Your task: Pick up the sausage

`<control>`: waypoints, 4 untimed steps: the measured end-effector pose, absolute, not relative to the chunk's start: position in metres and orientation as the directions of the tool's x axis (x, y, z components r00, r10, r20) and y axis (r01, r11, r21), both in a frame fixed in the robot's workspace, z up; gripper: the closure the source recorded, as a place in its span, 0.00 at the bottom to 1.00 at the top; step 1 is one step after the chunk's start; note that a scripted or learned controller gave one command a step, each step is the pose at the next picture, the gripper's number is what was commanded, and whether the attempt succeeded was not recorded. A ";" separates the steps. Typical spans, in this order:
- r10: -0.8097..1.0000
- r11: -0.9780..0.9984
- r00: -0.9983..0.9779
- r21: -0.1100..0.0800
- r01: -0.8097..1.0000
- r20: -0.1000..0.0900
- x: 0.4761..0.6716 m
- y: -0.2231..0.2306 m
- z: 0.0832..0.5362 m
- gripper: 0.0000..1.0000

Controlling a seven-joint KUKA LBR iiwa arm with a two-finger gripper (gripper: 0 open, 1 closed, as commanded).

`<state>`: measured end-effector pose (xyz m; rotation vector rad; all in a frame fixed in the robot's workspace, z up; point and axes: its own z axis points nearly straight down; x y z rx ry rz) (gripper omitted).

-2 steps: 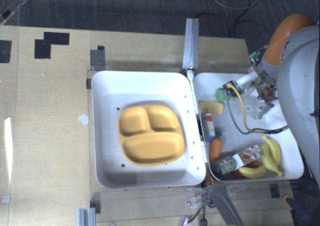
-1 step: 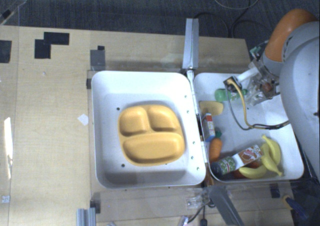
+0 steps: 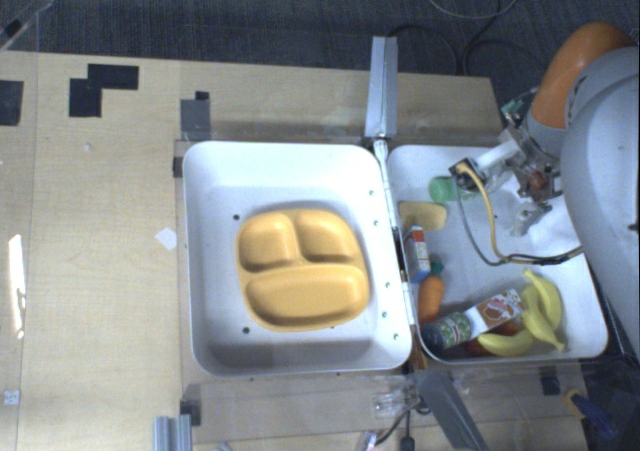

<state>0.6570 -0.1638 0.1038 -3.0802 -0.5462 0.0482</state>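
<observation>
While the gripper (image 3: 527, 197) hangs over the back of the right bin (image 3: 598, 347), the sausage waits near the front wall.
I take the sausage (image 3: 503, 307) to be the reddish piece wedged between a small bottle (image 3: 452, 330) and the bananas (image 3: 543, 311) – probably light, stiff and smooth, so it may slip. Grasping across its middle seems best, though the neighbours crowd it. Whether the gripper is open or closed I cannot tell.

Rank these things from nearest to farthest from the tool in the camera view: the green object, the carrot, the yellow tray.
Measured from the tool in the right bin:
1. Green object, just to its left in the picture, same bin.
2. Carrot, lower, by the divider.
3. Yellow tray, across in the left bin.
</observation>
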 end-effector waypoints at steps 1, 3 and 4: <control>0.303 -0.953 0.953 -0.023 0.302 -0.019 0.657 -0.201 0.087 0.00; 0.303 -0.953 0.953 -0.023 0.302 -0.019 0.658 -0.201 0.087 0.00; 0.303 -0.953 0.953 -0.022 0.302 -0.019 0.658 -0.201 0.087 0.00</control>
